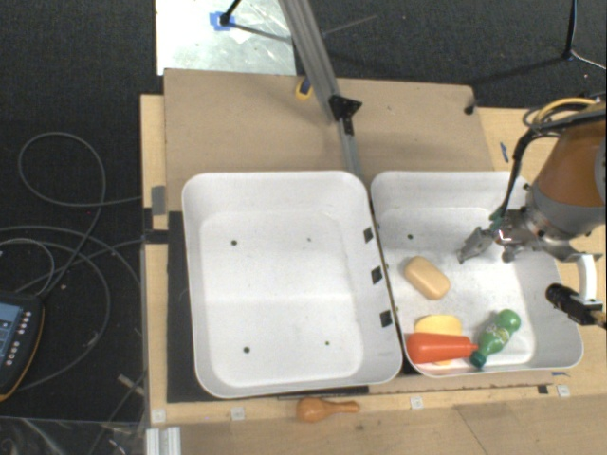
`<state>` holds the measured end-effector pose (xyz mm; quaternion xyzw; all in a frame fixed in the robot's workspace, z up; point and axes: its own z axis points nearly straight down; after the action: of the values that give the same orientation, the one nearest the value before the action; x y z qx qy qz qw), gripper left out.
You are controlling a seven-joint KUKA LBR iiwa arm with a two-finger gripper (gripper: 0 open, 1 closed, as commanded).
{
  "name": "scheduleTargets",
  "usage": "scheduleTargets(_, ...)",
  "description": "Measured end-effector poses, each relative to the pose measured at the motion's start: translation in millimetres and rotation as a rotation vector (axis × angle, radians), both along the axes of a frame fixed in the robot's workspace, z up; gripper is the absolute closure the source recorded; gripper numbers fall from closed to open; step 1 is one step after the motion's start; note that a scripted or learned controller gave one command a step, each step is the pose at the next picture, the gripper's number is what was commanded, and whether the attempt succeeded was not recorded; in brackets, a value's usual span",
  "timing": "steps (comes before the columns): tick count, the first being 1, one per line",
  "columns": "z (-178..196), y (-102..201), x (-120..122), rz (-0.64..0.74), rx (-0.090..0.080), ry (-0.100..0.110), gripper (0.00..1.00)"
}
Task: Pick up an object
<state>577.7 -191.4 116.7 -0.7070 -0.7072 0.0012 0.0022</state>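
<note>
Near edge of bench: tan gourd lying outside the bins. Right bin, near edge: carrot, yellow piece just behind it, green bottle beside. Mid-bin: tan block. Gripper past it near the right wall, fingers spread, pinching nothing.

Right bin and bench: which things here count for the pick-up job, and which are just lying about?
For the job:
gripper
tan block
yellow piece
orange carrot
green bottle
right bin

Lying about:
left bin
tan pear-shaped object on the bench's front edge
handheld pendant
</note>
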Motion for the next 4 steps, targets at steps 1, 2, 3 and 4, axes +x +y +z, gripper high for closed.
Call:
scheduleTargets(1,-27,0,0,0.0,-0.001,-0.004,0.0)
scheduleTargets(2,-15,0,2,0.0,-0.002,-0.009,1.0)
scheduleTargets(3,30,-2,7,0.004,-0.003,-0.011,1.0)
scheduleTargets(4,95,-1,11,0.006,-0.004,-0.014,1.0)
